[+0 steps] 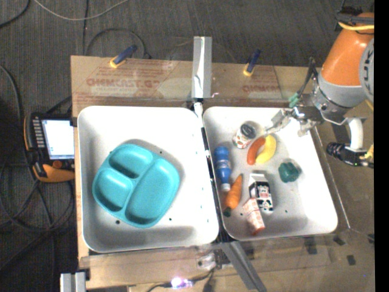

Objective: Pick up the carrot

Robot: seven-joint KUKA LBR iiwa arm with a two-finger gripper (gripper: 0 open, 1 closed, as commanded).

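Two white bins [182, 239] on bench; gripper [281, 120] with nothing between its spread fingers, carrot [234, 191] well below-left.

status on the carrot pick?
End effector over right bin's far edge, holding nothing. Carrot lies near the bin's left wall, untouched. Blue bottle and small carton crowd it.

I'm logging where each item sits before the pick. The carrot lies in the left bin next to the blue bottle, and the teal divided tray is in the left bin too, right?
Not quite. The camera view shows the carrot in the right bin, beside the blue bottle. The teal divided tray is indeed in the left bin.
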